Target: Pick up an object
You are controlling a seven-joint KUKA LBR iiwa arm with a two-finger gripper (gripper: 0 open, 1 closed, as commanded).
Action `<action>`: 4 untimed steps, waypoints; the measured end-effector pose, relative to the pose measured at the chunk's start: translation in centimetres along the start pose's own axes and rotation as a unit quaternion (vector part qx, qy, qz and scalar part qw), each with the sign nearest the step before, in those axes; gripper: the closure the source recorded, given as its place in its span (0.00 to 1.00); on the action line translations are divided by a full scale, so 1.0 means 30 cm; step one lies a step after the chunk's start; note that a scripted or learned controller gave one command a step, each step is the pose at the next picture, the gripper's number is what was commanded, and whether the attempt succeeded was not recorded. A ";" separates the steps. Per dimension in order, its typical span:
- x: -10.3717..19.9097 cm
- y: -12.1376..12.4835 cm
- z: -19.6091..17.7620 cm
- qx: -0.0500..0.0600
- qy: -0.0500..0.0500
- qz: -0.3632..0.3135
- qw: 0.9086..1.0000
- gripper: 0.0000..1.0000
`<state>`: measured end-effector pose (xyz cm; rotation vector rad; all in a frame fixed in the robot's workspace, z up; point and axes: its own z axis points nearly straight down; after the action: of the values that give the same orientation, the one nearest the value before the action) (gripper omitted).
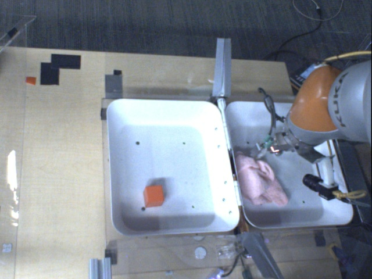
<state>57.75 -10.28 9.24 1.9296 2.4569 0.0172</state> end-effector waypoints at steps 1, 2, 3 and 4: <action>0.068 -0.271 -0.005 -0.001 -0.001 -0.020 1.000 0.00; -0.094 -0.291 -0.004 0.000 -0.001 -0.044 0.999 0.00; 0.018 0.026 0.003 0.000 0.001 -0.042 0.999 0.00; 0.056 -0.278 -0.003 0.001 0.000 -0.022 1.000 0.00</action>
<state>49.25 -10.63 9.15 1.8772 2.4990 0.0147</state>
